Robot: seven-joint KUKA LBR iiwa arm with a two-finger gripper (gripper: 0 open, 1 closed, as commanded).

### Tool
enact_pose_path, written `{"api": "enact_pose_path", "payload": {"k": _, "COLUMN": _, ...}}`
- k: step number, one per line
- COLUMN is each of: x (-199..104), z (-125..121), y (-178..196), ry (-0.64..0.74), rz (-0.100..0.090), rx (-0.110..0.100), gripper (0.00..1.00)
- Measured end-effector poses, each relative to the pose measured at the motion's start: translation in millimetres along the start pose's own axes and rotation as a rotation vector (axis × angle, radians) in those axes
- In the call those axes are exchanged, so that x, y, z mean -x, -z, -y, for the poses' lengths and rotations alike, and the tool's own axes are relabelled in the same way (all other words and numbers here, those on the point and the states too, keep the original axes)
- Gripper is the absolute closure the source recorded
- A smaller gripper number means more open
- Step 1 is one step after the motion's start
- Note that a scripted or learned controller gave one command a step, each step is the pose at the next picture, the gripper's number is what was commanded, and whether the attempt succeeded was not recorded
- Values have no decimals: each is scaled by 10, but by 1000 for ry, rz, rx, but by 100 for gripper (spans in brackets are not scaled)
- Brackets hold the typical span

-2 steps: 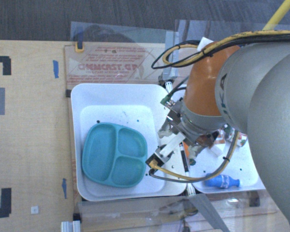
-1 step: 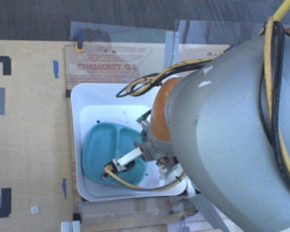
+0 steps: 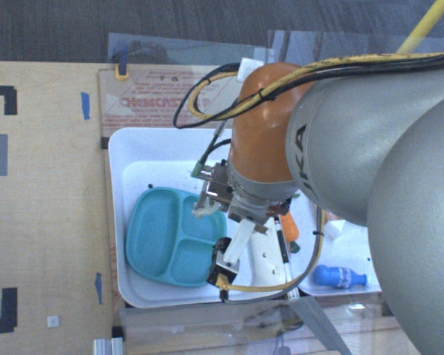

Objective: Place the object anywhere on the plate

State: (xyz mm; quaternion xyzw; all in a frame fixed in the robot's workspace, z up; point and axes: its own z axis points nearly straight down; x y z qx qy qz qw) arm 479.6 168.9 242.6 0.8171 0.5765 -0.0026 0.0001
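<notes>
One teal divided plate (image 3: 159, 235) lies in the white bin (image 3: 126, 154) beneath the gripper (image 3: 207, 207). One blue bottle (image 3: 339, 276) lies in the neighbouring bin (image 3: 355, 254). The gripper's opening cannot be told.

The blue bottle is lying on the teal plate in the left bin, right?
Not quite. In the camera view the blue bottle lies in the right bin, not on the teal plate. The plate does sit in the left bin.

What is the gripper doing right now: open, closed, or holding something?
Gripper: cannot be told from this slanted view; it hangs over the turquoise divided plastic plate.
</notes>
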Motion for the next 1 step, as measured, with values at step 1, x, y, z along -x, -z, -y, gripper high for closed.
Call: {"api": "enact_pose_path", "payload": {"k": 1, "x": -379, "z": 128, "y": -1397, "ry": -173, "rz": -4, "rx": 1, "gripper": 100}}
